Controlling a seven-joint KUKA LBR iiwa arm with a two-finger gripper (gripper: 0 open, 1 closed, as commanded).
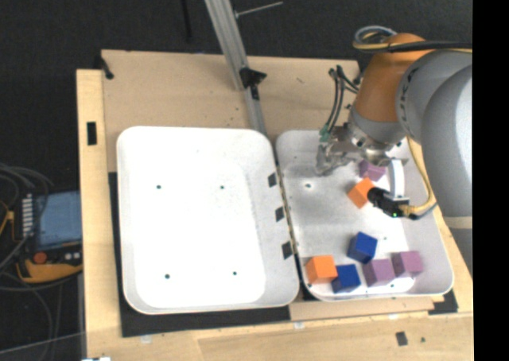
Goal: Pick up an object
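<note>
Dark floor surrounds a pale wooden bench (191,89) carrying two shallow white bins. At nine o'clock lies the left white bin (199,216). In the right white bin (318,208), an orange cube (322,269), two blue cubes (347,278) (363,246) and two purple cubes (379,271) (410,262) are gathered at five o'clock. At two o'clock the gripper (328,159) is lowered into that bin; another orange cube (361,192) and a purple cube (371,169) lie just beside it. The gripper's state cannot be told.

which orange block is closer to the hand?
The orange block up in the right bin, just below the hand and beside the arm. The other orange block lies at the bin's near edge, next to a blue block.
</note>
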